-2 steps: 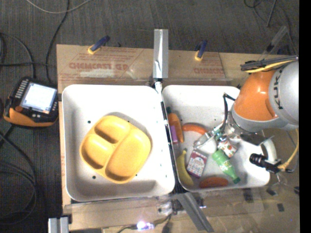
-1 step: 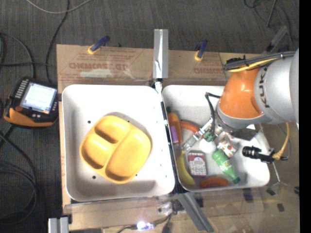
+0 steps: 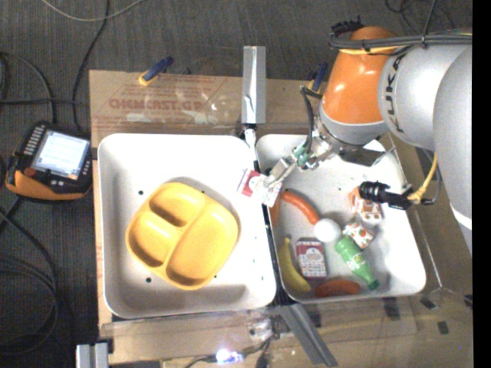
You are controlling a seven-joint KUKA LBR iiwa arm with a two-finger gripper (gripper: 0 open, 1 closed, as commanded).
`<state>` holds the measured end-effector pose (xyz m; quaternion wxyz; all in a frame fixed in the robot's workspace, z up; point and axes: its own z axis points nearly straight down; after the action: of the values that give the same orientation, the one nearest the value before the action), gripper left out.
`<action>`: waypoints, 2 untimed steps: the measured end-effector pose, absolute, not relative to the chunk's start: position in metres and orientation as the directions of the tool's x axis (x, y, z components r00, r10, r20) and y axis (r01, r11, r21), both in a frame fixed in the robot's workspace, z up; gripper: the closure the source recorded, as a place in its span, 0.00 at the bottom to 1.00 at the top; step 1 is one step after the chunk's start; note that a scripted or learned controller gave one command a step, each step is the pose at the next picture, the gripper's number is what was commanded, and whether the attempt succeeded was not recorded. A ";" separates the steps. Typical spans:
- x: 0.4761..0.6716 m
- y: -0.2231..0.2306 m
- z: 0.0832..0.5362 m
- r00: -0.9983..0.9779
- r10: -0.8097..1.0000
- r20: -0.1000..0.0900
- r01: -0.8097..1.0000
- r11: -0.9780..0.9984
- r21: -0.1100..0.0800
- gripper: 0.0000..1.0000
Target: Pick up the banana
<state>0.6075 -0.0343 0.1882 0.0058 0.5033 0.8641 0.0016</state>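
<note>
The banana (image 3: pixel 291 265) lies in the right bin (image 3: pixel 406 274) along its left wall near the front corner, yellow and curved, next to a small red-and-white box (image 3: pixel 311 257). My gripper (image 3: pixel 265 185) reaches down and left from the orange wrist. It hangs over the divider between the two bins, at the right bin's back left. That puts it well behind the banana, about a hand's length away and apart from it. A small red-and-white piece (image 3: pixel 251 182) shows at the gripper's tip; I cannot tell what it is.
The right bin also holds an orange sausage-shaped item (image 3: pixel 301 205), a white ball (image 3: pixel 327 230), a green bottle (image 3: pixel 357 259), a red item (image 3: pixel 337 287) and a small white-and-orange box (image 3: pixel 367 209). A yellow divided plate (image 3: pixel 182 234) lies in the left bin (image 3: pixel 115 282).
</note>
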 end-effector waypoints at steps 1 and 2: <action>0.524 -0.029 0.181 -0.427 0.904 0.001 0.904 0.427 -0.006 0.00; 0.484 -0.044 0.181 -0.701 0.713 0.005 0.713 0.701 -0.003 0.00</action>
<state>0.4839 -0.0442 0.1809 -0.0028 0.3865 0.9223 -0.0006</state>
